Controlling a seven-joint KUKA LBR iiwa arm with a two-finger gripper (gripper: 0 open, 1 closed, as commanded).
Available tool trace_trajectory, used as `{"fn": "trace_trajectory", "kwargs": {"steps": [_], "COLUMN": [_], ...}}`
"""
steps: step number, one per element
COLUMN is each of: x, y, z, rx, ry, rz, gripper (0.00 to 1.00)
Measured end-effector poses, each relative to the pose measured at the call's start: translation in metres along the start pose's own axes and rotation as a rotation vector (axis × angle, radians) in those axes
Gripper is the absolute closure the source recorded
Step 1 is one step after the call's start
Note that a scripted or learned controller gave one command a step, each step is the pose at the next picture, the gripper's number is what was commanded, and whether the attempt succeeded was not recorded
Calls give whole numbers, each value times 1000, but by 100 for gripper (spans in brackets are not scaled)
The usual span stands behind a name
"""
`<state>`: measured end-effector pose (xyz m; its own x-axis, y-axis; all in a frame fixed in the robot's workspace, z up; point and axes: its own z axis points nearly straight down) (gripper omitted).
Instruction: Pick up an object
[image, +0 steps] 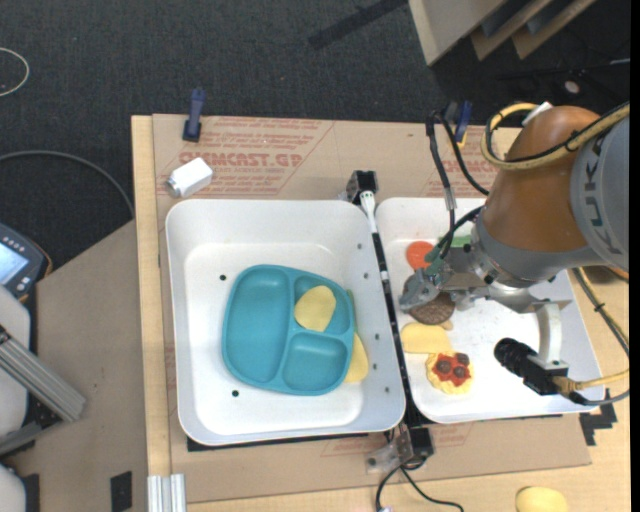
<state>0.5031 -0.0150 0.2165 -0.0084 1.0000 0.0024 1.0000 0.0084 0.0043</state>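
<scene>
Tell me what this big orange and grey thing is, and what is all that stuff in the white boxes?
It is a robot arm, seen by a camera looking down from above. Its gripper hangs over the right shallow white bin, above a flat brown toy. Whether it holds anything is hard to see. Nearby lie a small orange-red piece, a yellow slab, and a little yellow pastry with dark berries. The left white bin has a blue divided plate with a yellow slice on it.

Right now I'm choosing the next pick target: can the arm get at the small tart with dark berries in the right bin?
Probably yes. The tart lies uncovered near the right bin's front edge, just below the gripper, with only a yellow slice beside it.
</scene>
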Motion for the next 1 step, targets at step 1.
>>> {"fn": "trace_trajectory", "kwargs": {"steps": [1], "x": [28], "y": [51], "z": [34], "rx": [2], "ry": [-2], "rz": [4], "gripper": [100]}}
